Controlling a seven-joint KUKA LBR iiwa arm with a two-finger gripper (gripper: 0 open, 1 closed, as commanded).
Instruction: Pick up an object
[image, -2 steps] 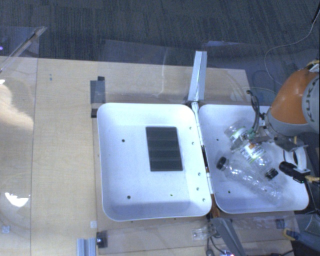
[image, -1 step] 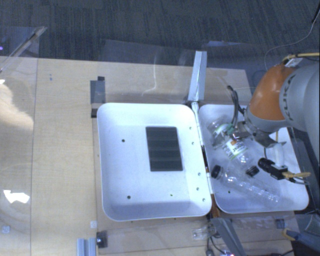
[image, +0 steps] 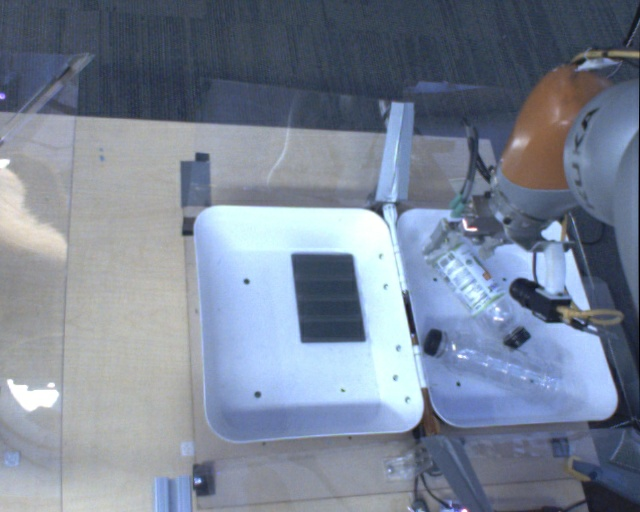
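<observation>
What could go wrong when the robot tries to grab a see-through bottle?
1. The upper bottle, right by the gripper, looks round and smooth, so it might slip or roll away.
2. The lower bottle and a small black piece lie close by in the right bin, so the arm might bump them.

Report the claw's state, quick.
Claw: cannot be told. It is over the right bin, at the top end of a clear bottle; whether it grips the bottle is not visible.
</observation>
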